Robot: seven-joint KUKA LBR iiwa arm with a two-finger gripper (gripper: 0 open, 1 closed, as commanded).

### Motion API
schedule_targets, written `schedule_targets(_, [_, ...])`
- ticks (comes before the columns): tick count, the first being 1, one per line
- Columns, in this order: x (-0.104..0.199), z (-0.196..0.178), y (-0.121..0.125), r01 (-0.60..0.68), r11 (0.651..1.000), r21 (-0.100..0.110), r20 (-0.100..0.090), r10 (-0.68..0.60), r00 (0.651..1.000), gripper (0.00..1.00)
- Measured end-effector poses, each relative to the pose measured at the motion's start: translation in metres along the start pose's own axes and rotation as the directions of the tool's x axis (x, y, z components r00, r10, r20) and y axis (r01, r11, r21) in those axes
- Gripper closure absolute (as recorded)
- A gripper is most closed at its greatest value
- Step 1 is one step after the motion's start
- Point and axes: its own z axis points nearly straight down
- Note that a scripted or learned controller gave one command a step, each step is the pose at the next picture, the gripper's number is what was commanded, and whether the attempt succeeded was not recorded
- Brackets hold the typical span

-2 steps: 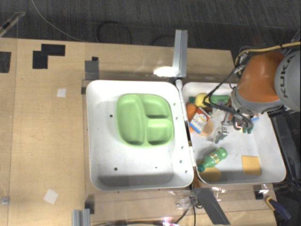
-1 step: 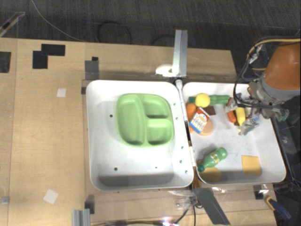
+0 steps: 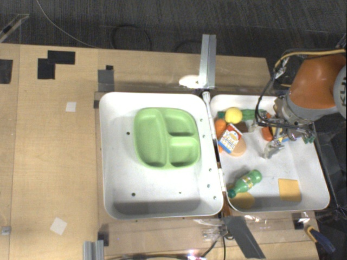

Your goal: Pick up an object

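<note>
Nearby, green bottle [image 3: 245,182], yellow block [image 3: 289,189].

Two white bins side by side on wooden bench [image 3: 49,161]. Left bin [image 3: 116,161]: green divided tray [image 3: 165,137], roughly centred. Right bin [image 3: 314,172]: yellow lemon [image 3: 233,115] at far-left corner, orange fruit [image 3: 219,127] just beside it, snack pack [image 3: 230,140] touching that, lying on a tan disc [image 3: 239,147]. Green bottle [image 3: 245,182] lying tilted near front-left, yellow block [image 3: 289,189] front-right, well apart from bottle. Arm [image 3: 317,88] in from right, gripper [image 3: 275,145] low over bin's far-right area, near a small orange item [image 3: 268,133]. Nothing visibly between fingers.
</note>
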Motion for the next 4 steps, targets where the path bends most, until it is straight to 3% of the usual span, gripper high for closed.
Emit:
schedule_targets(1, [0.013,-0.001,0.069,-0.124,0.992,-0.001,0.001,0.124,0.992,0.00])
schedule_targets(2, [0.085,-0.004,0.082,-0.200,0.980,0.001,0.003,0.200,0.980,0.00])
schedule_targets(3, [0.078,-0.018,0.082,-0.193,0.981,0.004,0.020,0.192,0.981,1.00])
schedule_targets(4, [0.068,-0.071,0.053,0.109,0.994,-0.001,-0.003,-0.109,0.994,1.00])
